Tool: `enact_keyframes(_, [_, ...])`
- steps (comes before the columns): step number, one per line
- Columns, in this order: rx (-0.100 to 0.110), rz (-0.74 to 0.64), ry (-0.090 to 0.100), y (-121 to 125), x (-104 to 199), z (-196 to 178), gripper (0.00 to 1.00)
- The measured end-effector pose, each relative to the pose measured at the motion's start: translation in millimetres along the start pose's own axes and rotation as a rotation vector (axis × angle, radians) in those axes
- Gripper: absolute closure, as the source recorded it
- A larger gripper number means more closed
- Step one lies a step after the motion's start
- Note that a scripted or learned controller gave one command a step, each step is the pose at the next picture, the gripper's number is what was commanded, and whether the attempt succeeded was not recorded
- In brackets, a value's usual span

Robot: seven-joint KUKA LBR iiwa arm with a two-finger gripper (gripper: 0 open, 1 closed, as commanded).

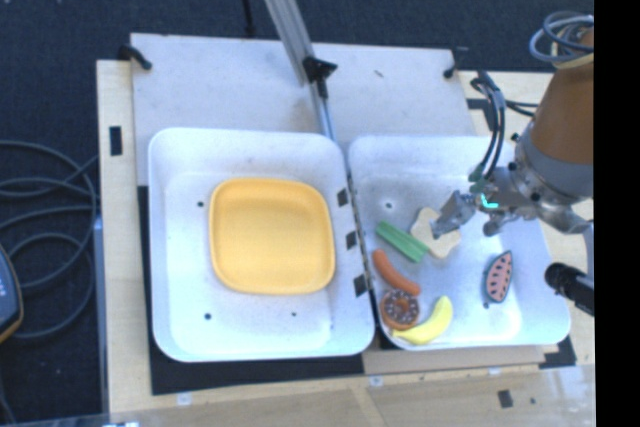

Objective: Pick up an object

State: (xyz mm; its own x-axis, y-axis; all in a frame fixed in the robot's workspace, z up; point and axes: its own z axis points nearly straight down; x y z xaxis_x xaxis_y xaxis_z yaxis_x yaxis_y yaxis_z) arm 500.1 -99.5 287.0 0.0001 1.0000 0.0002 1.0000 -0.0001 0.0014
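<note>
Grey metal makes the gripper (pixel 452 213), which hangs low over the right bin (pixel 520 323), directly above a pale beige piece (pixel 437 233) that looks like toy bread or cheese. Whether its fingers are spread or pressed together I cannot tell, because the wrist hides them from this high camera; nothing is visibly pinched. I judge that the arm stands here because the beige piece is the nearest thing to take, and it lies quite free on one side.

Taking the beige piece as landmark: a green stick-shaped toy (pixel 401 242) lies just beside it, toward the left bin, perhaps touching its edge. A red sausage-like toy (pixel 391 270) is near, further to the front. A round brown toy with red spots (pixel 400 309) and a yellow banana (pixel 431 322) are at the front edge, well apart from the piece, the two touching each other. A watermelon slice (pixel 498 277) lies on the other side, near the arm. A close neighbour such as the green stick could disturb the grasp.

Beyond the dividing wall, the left bin (pixel 175 175) carries a yellow square plate (pixel 271 235). Both bins rest on a light wooden bench (pixel 118 245); around it the floor is dark carpet with black cables (pixel 40 215).
</note>
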Motion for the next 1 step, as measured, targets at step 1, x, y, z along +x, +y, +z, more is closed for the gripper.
enact_keyframes(1, [0.000, 0.000, 0.000, 0.0, 0.0, 0.0, 0.00])
